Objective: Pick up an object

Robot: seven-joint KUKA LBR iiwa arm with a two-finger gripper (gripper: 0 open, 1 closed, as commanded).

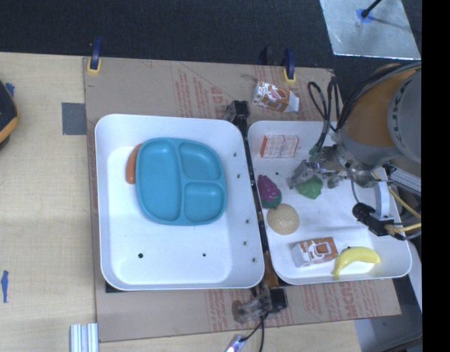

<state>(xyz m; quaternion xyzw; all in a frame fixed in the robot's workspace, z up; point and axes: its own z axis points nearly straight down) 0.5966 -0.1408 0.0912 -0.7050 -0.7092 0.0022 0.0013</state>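
1. Jaws [310, 176] low in right bin [324, 272], at green object [310, 188] (grip unclear, cannot tell).
2. Left of green object: purple object [269, 191].
3. Below green object: round bun [282, 218], banana [356, 260].

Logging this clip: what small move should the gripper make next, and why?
Probably a short descent onto the green item. The gripper sits right above it in the right bin, and I can't see the item between its fingers, so no grasp is confirmed yet.
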